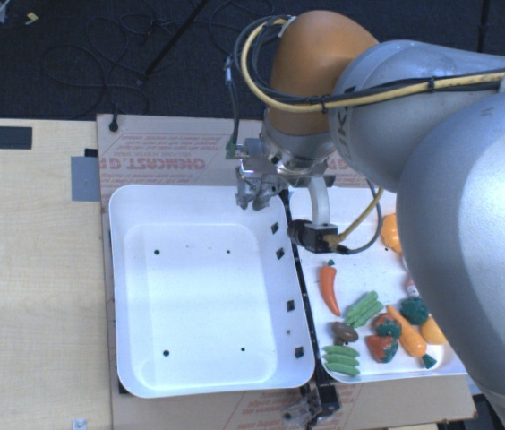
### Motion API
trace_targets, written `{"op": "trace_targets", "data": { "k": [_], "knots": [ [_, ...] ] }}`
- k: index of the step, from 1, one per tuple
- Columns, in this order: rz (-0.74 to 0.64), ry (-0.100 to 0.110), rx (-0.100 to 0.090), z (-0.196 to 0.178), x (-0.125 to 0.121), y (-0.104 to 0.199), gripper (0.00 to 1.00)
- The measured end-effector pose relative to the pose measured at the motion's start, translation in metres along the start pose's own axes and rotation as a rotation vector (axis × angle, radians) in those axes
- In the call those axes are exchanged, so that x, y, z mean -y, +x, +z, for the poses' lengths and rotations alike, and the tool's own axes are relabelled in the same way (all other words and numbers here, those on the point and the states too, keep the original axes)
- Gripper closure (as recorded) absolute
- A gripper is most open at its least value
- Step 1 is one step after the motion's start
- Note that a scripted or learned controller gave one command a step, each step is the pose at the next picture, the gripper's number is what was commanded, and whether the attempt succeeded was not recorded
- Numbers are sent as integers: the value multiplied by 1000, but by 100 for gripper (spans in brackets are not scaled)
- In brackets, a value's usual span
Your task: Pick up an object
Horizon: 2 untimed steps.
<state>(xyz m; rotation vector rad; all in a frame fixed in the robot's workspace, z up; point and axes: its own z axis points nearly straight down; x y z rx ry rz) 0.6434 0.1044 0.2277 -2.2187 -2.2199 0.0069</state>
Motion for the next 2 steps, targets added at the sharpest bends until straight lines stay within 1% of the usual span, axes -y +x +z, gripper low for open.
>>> {"op": "trace_targets", "data": {
  "k": [1, 2],
  "knots": [
    [-3, -6, -2, -55, 14, 39, 100],
    [5, 2, 3, -7, 0, -17, 100]
  ]
}}
